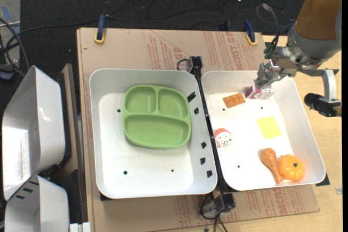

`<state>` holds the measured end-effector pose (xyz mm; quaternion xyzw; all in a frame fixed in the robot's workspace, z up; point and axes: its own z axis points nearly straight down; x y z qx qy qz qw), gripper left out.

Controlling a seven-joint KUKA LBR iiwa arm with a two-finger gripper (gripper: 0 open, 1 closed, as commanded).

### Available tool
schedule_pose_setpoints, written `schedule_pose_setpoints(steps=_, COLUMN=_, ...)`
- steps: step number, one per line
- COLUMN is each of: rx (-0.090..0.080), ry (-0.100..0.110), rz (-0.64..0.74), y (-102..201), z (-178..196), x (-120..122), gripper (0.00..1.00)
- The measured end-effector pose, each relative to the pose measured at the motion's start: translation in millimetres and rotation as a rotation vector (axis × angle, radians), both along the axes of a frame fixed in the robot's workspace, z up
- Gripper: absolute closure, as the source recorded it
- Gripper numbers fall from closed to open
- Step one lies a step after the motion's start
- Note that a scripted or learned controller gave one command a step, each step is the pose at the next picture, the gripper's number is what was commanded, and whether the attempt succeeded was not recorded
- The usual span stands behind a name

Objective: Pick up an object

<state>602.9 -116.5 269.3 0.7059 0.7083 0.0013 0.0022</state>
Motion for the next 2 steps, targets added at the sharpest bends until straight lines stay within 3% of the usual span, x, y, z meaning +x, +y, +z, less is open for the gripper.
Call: schedule_pose_setpoints(steps=2, rx=0.001, ry=0.007, rz=0.003, y=95.6, z=-15.5, x=-2.0, gripper=1.0)
